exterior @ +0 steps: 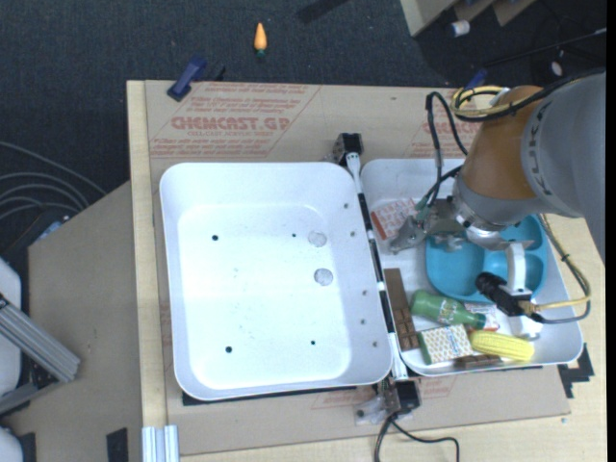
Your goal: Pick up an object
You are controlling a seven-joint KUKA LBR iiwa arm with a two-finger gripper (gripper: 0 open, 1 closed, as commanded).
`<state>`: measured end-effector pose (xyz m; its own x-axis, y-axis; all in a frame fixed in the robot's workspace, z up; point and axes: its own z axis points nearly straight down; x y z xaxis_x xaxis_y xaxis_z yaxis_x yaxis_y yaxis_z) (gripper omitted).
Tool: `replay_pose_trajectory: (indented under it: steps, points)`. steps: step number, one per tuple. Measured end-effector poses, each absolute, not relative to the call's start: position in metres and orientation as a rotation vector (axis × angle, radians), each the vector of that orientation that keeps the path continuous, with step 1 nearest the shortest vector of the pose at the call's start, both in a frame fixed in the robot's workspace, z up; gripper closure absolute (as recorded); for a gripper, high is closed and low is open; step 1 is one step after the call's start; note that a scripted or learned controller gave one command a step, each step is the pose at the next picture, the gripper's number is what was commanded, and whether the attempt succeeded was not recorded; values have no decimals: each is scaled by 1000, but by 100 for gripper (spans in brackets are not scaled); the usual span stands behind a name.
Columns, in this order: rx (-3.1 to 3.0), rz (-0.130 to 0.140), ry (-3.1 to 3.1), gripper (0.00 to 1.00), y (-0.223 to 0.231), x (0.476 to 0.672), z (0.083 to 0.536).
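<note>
My gripper hangs low over the left part of the right bin, beneath the grey arm with its orange band. Just to its left lies a red and white packet. A blue bowl-like dish sits right under the wrist, partly hidden by it. Toward the bin's front lie a green bottle, a yellow corn cob and a checkered packet. A brown bar lies along the bin's left wall. I see nothing held in the gripper.
The left bin holds two small pale round discs near its right side. A blue object lies at the bench's back left corner, and a small orange one on the floor beyond.
</note>
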<state>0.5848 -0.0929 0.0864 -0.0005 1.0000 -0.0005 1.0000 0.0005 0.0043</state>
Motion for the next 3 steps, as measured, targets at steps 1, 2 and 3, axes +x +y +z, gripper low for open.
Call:
replay_pose_trajectory:
  steps: [1, 2, 3]
  points:
    - [2221, 3, 2220, 100, -92, 584, 95]
    - [2220, 4, 2220, 0, -92, 585, 96]
    - [2220, 6, 2219, 100, -92, 585, 105]
